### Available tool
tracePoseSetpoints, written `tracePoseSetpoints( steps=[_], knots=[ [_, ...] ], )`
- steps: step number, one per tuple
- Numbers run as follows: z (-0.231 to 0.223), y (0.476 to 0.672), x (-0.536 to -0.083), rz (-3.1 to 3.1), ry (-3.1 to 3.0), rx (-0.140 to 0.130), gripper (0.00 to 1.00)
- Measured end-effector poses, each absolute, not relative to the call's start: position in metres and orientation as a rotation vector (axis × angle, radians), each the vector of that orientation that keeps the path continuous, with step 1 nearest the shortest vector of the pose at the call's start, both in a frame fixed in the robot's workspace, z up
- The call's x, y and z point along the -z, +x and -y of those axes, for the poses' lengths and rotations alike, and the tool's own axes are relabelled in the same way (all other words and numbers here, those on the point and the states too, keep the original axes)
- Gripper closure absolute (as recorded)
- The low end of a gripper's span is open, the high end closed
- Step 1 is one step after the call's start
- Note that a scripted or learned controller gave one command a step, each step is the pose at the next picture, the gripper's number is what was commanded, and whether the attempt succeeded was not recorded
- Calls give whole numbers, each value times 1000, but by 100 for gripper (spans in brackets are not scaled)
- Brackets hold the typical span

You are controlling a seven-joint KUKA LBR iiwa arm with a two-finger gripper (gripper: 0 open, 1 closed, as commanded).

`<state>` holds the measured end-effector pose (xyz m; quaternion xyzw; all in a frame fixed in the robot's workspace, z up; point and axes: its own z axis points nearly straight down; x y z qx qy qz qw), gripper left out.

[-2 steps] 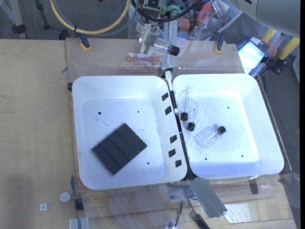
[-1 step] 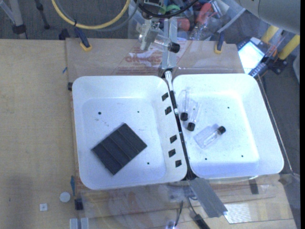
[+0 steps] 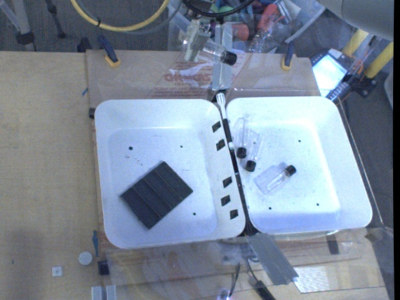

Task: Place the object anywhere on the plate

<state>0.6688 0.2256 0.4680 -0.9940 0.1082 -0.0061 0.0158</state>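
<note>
A dark grey ribbed plate lies at a slant on the floor of the left bin. My gripper hangs high over the back edge of the bins, near the divider. It is shut on a clear vial, which lies crosswise with its black cap pointing right. In the right bin lie three more clear black-capped pieces: two slim vials next to the divider, and a squarer bottle near the middle.
A divider with black clips runs between the two bins. Behind them are a clear sheet, clamps and a clutter of coloured items. Wooden bench lies to the left, and small parts sit at the front left.
</note>
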Motion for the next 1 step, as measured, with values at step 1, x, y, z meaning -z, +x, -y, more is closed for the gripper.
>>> tracePoseSetpoints(
  steps=[1],
  knots=[
    [-225, 670, -479, -344, -3083, 24, 100]
  ],
)
